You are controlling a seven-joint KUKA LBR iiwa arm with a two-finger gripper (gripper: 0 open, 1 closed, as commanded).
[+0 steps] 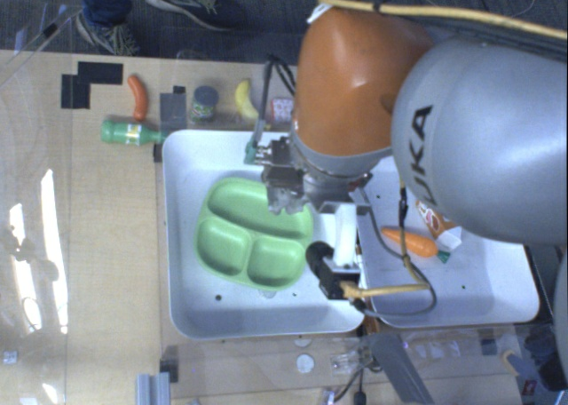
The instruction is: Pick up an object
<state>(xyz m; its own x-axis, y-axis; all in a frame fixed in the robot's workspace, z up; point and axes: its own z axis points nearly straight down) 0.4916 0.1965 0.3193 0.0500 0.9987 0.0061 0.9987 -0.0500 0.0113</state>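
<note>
Arm wrist (355,83) looms over left bin (182,243); end effector (286,192) at green tray's (248,234) rim, aperture indeterminate. Approach step; next needs descent and closure.

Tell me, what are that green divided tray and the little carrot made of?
The green divided tray looks like moulded plastic: one even colour, rounded compartment edges, soft sheen. The carrot seems a plastic toy, going by its uniform orange and smooth surface, though it is too small to be sure. Both white bins look like matte plastic.
</note>
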